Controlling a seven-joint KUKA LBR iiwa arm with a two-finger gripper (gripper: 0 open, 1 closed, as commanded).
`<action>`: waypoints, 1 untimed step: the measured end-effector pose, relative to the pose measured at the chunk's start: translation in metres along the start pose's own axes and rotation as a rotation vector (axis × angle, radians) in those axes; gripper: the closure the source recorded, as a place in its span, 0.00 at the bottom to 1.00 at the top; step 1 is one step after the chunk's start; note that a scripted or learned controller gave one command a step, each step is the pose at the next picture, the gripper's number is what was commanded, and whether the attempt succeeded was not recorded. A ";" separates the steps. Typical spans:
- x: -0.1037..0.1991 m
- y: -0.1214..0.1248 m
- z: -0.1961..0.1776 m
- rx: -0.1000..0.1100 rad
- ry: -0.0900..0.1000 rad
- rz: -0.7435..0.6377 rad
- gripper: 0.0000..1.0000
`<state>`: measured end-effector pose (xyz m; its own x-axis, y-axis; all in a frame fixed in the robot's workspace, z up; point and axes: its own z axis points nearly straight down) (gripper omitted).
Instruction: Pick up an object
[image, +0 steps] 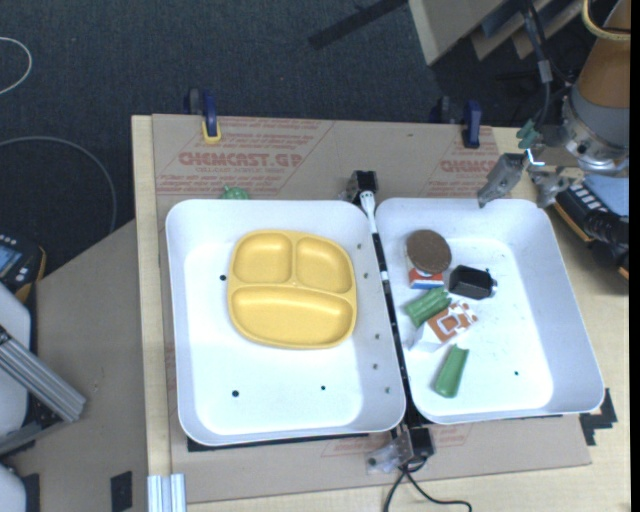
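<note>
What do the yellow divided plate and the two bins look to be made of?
Yellow divided plate: probably moulded plastic with a matte finish, given its even colour, soft rounded ridges and weak highlights. Left bin and right bin: apparently thin formed white plastic, slightly glossy, with rounded corners and lipped rims. That could also be coated metal; the view leaves it open.

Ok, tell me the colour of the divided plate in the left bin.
Yellow; the divided plate shows in the camera view.

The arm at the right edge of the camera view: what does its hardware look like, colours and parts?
The visible end of the arm is a rounded grey wrist under an orange band near the frame's top corner. Below it sits a metallic grey gripper assembly with small teal-green accents and thin dark cabling running up behind. A slim grey finger points toward the right white bin.
</note>
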<state>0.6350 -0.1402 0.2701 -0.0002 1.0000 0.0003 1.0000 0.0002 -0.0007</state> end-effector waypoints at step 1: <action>0.000 0.001 -0.011 -0.004 -0.001 -0.001 1.00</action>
<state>0.6357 -0.1402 0.2814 -0.0010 1.0000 -0.0008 1.0000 0.0010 0.0030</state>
